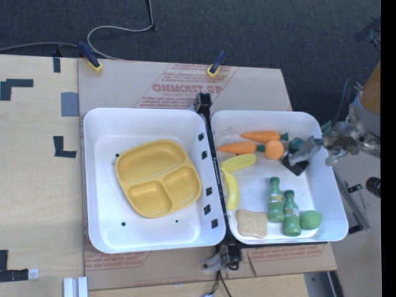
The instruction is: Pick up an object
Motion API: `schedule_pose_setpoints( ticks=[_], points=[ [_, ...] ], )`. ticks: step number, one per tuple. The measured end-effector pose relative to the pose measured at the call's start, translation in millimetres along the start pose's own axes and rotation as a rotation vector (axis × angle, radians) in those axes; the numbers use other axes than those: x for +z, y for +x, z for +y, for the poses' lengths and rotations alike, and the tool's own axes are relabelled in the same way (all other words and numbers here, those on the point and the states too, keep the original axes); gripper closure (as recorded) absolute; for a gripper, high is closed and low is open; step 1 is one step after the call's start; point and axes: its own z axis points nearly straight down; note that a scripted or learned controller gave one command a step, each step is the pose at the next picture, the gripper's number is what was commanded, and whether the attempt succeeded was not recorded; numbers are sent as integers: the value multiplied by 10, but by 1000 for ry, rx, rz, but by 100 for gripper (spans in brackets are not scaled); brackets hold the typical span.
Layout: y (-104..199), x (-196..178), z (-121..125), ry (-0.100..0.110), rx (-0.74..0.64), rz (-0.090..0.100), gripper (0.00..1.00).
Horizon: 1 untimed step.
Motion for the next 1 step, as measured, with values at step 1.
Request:
schedule_pose_setpoints(
  ticks=[1],
  points=[
    [246, 1169, 571, 3, -1, 1, 0]
  ],
)
